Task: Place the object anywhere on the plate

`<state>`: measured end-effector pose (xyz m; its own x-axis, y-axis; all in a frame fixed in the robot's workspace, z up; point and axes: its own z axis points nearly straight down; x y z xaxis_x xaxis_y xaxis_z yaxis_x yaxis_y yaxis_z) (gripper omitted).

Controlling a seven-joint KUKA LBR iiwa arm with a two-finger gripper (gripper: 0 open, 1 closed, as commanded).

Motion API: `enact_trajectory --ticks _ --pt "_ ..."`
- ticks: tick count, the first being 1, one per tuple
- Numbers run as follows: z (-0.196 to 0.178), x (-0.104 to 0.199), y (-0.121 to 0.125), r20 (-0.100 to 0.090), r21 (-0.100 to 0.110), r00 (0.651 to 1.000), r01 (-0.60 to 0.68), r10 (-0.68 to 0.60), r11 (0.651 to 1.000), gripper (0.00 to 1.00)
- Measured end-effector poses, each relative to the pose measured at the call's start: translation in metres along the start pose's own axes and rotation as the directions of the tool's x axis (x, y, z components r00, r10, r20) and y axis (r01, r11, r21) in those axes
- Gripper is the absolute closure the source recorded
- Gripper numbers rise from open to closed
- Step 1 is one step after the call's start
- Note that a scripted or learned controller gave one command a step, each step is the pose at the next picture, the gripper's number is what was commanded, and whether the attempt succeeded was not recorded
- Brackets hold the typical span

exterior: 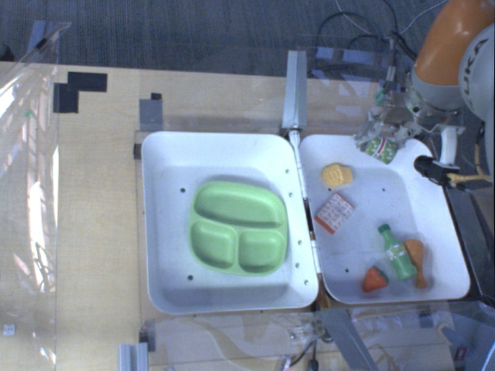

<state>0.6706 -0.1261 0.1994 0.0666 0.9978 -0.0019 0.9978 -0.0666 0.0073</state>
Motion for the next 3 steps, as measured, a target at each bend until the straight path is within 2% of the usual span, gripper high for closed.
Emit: enact_trajectory --ticks 1,2,3 --pt "0.013 0.047 -0.101 -0.003 0.003 1.0 -0.023 0.023 1.0 1.0" --pt "0.013 0.119 -0.15 -0.004 0.004 0.993 0.122 -0.122 0.993 1.0" --pt "0.013 0.204 -0.133 -0.005 0.001 0.905 0.426 -0.426 0.905 1.0"
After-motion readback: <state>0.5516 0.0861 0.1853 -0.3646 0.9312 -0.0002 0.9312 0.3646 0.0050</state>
